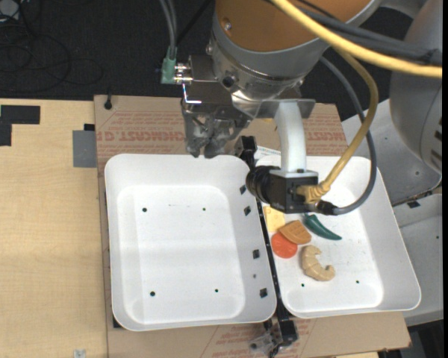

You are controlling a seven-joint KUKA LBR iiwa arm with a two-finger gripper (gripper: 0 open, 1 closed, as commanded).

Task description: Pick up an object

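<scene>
From the camera view, the hand (pixel 206 146) hangs at the left bin's (pixel 127 200) far rim; whether it is released or clenched I cannot tell. Right of it and nearer the camera, in the right bin (pixel 388 274), lie a croissant (pixel 316 264), a green pepper (pixel 322 227) and a red piece (pixel 284 247). They look like light, stiff, smooth toys; the croissant's thick middle seems the surest grip.

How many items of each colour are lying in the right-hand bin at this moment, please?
Orange-tan piece: 1
Red round piece: 1
Dark green chilli-shaped piece: 1
Beige croissant-shaped piece: 1
Yellow piece, partly hidden under the arm's fitting: 1
Total: 5
</scene>
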